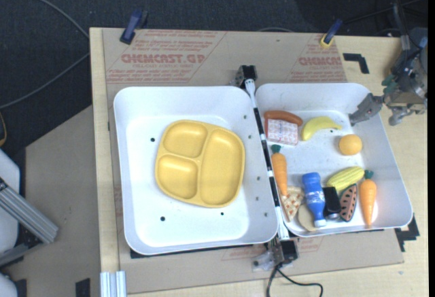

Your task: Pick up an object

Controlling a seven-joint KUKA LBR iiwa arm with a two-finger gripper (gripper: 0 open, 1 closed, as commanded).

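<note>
Leftmost, a smooth yellow plate with three hollows lies in its bin. Across the divider sit a long carrot, a blue bottle and a round orange (glossy plastic, apparently). At the far right, the end effector spreads wide, empty, above the rim.

yellow tray: smooth plastic | bins: glossy white plastic | bench: matt cardboard

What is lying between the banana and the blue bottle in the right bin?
In the camera view, nothing: bare white bin floor separates the banana from the blue bottle. The orange sits to the side.
</note>
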